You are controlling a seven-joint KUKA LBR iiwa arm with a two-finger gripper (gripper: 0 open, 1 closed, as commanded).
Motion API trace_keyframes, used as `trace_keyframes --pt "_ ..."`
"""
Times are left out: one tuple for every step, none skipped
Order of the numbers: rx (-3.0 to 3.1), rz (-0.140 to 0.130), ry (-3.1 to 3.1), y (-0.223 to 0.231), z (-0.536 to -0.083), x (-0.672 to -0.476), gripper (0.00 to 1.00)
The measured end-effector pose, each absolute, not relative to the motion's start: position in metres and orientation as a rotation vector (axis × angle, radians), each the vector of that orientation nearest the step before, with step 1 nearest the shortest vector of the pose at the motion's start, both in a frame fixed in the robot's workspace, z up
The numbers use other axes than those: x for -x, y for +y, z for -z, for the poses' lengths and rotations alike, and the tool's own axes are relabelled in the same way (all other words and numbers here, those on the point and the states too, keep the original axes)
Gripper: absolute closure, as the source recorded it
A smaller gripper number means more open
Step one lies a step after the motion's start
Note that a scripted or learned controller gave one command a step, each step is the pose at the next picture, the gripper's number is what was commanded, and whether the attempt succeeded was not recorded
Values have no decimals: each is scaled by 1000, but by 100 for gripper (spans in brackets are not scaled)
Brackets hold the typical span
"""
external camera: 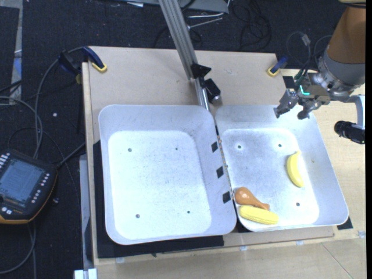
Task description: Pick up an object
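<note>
Nearest the lens, a knobbly yellow corn cob (258, 215) lies at the near edge of the right bin (325, 156), touching a smooth orange drumstick-shaped toy (250, 197) just behind it. Beyond these, the gripper (294, 107) hangs above the right bin's far rim, its dark fingers (284, 106) spread and gripping nothing. A curved, glossy banana (294, 169) lies toward that bin's right wall, with bare speckled floor between it and the rim.

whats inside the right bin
The right bin holds three things: a banana by itself, and an orange drumstick-shaped toy touching a corn cob at the near-left corner. Nothing visibly covered.
</note>
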State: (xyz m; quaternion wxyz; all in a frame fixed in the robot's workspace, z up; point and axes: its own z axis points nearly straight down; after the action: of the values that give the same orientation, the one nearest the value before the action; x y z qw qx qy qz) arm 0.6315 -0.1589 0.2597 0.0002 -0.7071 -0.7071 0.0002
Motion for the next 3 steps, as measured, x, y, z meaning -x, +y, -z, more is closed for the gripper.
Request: trace_keyframes --pt "2221 0 -2222 -159 -260 -632 0" --pt "2220 -1 -2221 -156 -218 -634 0" --pt "2221 0 -2222 -159 -177 -639 0"
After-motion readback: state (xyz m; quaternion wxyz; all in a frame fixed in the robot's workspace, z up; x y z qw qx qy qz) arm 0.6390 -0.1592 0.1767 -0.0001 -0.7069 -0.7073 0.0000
